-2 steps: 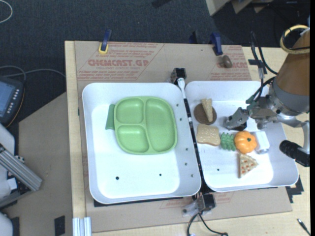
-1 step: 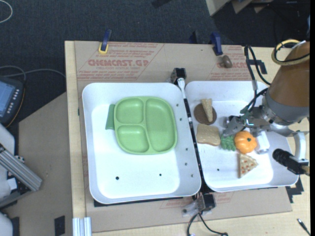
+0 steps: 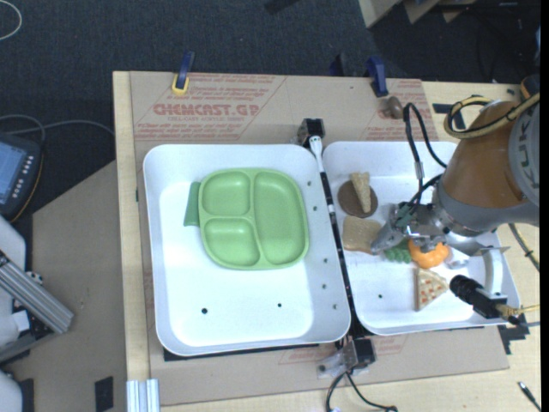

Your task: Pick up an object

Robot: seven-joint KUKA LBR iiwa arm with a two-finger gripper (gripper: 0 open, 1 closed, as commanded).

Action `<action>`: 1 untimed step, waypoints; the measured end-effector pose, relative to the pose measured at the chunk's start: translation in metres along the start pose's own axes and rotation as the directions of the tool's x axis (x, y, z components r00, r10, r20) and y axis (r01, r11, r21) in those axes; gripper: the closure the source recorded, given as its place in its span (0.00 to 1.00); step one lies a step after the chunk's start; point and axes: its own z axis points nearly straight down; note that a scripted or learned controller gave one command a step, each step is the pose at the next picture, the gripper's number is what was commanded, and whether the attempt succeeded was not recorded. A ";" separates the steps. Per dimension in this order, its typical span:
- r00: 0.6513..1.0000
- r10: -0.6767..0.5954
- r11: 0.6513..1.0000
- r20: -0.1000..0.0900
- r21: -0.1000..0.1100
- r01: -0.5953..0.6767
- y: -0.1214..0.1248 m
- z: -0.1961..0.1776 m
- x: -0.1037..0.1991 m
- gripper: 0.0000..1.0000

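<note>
Pizza slice just below gripper, toast beside it

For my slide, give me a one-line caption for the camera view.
KUKA arm's gripper low in the right bin among toy food; green divided plate in the left bin.

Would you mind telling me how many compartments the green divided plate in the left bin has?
3. On the green plate in the left bin: one at upper left, one at lower left below it, and one long compartment down the right side. None looks hidden.
</note>
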 end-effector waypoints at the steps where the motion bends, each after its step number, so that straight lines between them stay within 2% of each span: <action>1: 1.000 -0.001 1.000 0.001 -0.003 0.001 0.001 0.037 0.001 0.00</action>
